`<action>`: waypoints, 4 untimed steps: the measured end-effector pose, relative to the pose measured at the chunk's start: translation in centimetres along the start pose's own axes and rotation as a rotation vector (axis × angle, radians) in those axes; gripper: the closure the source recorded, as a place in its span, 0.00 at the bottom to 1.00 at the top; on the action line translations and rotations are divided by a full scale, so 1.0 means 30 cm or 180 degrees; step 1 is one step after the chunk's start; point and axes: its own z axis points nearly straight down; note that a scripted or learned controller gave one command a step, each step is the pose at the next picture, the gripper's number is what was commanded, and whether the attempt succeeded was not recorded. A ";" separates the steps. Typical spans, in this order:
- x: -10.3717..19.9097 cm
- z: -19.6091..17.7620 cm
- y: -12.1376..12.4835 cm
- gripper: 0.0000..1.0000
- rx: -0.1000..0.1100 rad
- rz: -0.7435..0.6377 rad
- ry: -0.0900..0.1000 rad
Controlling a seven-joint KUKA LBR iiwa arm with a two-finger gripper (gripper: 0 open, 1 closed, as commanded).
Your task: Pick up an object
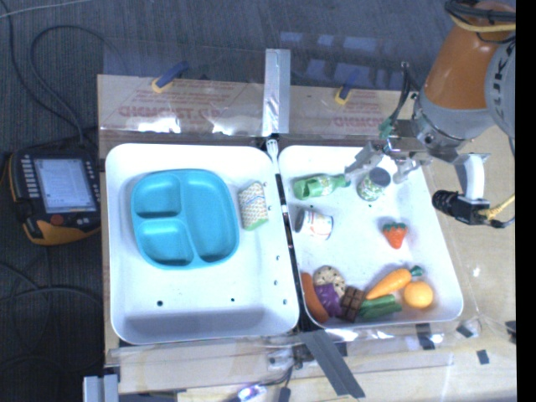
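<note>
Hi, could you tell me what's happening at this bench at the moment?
The arm reaches in from the right, its end effector low over the far end of the right bin, beside a green bottle and a small round green item. A strawberry, carrot and orange lie nearer. The left bin holds a blue divided tray.

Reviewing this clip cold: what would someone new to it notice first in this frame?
Probably the bright blue divided tray lying in the left bin, with a small tan object beside it. Next, the grey and orange arm, its gripper low over the far part of the right bin near a green bottle. Toy food clusters along that bin's near edge, including a carrot.
</note>
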 end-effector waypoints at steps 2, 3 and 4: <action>-0.197 0.387 -0.111 0.00 -0.0004 -0.0428 -0.0005; -0.325 0.522 -0.138 0.00 -0.0006 -0.0893 0.0004; -0.324 0.534 0.236 0.00 0.0023 -0.0999 0.0049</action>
